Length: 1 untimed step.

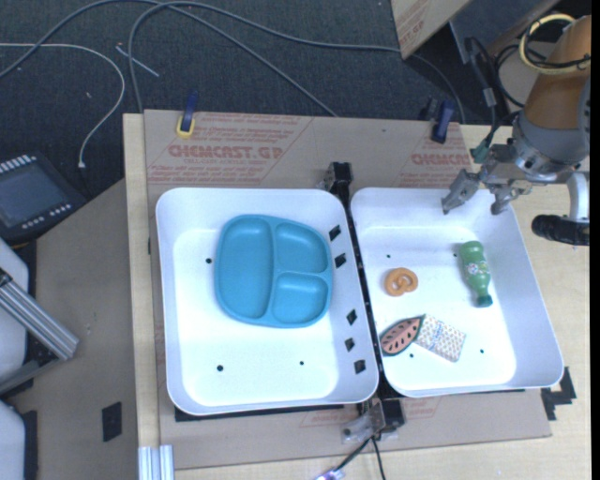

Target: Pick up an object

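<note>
Claw [480, 192]: splayed, grasping nothing, poised over your right bin's [534, 281] far edge. Bottle [474, 271] lies nearest (likeliest pick); pretzel [401, 281] mid-bin.

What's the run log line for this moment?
gripper: open, holding nothing, over right bin far rim | bottle, pretzel, leaf, packet: untouched

A dark carpeted floor [281, 47] lies behind the bench, strewn with loose white cables [103, 56]. A cardboard box [427, 23] sits at the top edge, a dark monitor [33, 192] at the left.
</note>
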Each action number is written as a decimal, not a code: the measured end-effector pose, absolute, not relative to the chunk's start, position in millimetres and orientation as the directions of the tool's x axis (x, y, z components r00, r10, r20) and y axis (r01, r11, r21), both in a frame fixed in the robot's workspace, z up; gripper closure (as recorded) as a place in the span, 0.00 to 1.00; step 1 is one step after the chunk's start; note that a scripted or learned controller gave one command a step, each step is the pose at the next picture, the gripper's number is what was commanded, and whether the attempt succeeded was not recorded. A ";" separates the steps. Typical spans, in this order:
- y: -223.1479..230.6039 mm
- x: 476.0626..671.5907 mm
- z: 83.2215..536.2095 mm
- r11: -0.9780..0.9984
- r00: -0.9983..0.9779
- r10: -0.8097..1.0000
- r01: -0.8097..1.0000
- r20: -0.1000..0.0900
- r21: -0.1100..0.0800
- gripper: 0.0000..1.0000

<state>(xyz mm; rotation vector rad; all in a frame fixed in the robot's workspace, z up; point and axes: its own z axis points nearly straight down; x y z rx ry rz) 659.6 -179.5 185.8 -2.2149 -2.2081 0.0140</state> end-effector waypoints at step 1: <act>-178.8 662.9 196.2 0.000 0.000 1.000 1.000 0.001 -0.001 0.00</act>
